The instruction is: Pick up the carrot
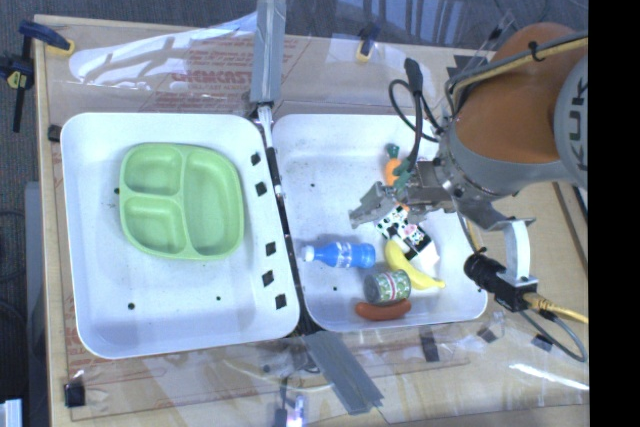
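The letters "KU" are seen in dark print on the grey arm (572,120) at the right edge. Faint red lettering on the desk's plastic sheet (190,70) cannot be read.

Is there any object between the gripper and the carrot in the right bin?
Nothing visible stands between them. The gripper hangs over the right bin, close beside the carrot, which is mostly hidden by the arm. The bottle and banana lie nearer the camera, off that path.
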### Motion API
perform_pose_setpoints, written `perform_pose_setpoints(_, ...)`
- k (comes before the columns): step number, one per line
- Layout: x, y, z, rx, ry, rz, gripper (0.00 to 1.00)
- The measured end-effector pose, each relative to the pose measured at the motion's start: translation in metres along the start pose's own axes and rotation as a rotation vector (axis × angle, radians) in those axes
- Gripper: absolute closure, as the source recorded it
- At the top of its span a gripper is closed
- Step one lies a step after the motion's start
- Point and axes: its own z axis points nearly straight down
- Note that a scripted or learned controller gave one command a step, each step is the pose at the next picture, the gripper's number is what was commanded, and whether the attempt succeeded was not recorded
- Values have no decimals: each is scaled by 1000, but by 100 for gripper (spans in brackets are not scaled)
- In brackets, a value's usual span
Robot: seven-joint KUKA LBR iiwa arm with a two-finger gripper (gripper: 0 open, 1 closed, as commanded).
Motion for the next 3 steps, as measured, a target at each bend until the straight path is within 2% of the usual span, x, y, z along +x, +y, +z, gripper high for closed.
perform_pose_setpoints(1, -45, 71, 32, 1, -1, 143, 0)
perform_pose_setpoints(2, -72, 100, 42, 0, 0, 117, 0)
perform_pose_setpoints(3, -81, 141, 92, 0, 0, 195, 0)
